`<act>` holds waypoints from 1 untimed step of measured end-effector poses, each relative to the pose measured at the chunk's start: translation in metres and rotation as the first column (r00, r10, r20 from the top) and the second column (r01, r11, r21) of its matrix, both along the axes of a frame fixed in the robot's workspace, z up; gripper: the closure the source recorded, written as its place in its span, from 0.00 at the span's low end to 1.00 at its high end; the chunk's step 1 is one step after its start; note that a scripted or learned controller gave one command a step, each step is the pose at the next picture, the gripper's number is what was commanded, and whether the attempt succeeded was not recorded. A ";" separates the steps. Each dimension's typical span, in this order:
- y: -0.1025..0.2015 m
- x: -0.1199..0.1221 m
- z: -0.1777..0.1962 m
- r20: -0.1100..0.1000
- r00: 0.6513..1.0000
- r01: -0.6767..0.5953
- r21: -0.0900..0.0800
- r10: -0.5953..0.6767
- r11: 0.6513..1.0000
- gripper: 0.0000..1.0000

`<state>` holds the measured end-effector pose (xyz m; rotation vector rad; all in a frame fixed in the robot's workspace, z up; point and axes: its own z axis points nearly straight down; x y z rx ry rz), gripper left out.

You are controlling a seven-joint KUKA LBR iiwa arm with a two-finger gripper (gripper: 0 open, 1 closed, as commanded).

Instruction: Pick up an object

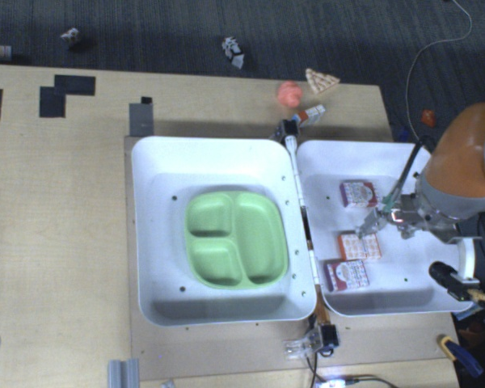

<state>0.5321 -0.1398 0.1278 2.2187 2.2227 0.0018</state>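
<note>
Camera view, top-down slant

- Left bin (145,217): white, shallow; holds green divided tray (233,238), three compartments, nothing seen in them.
- Right bin (331,156): white, shallow; holds three small flat packets, red/white print. Upper packet (358,193) near back wall. Middle packet (360,246) approx bin centre. Lower packet (347,276) by front-left corner, just beside middle one, edges close, maybe touching, can't tell.
- Arm: enters from right, orange band (462,158) above wrist. Gripper (373,225) low over right bin, tip just above/at upper edge of middle packet. Open or closed: can't tell, too small and blurred. No packet seen between tips, so nothing counted as held.
- Bench (56,241): tan. Off-bin clutter behind bins: pink ball (289,94), wedge-shaped item (322,80), small tube-like item (311,115). Well apart from gripper.

Risks (judgement)
- Likely target = middle packet. Flat, lies flush on bin floor; tips may slide over top w/o purchase, closing on nothing.
- Tip sits at packet edge, not centre; an off-centre nip could flip or drop it on lift.
- Lower packet close by; a push could shove both together or drag the wrong one.
- Pressing down too far could jam tips vs bin floor
</note>
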 end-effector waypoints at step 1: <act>0.027 -0.013 -0.037 0.020 1.000 0.001 -0.005 -0.001 1.000 0.00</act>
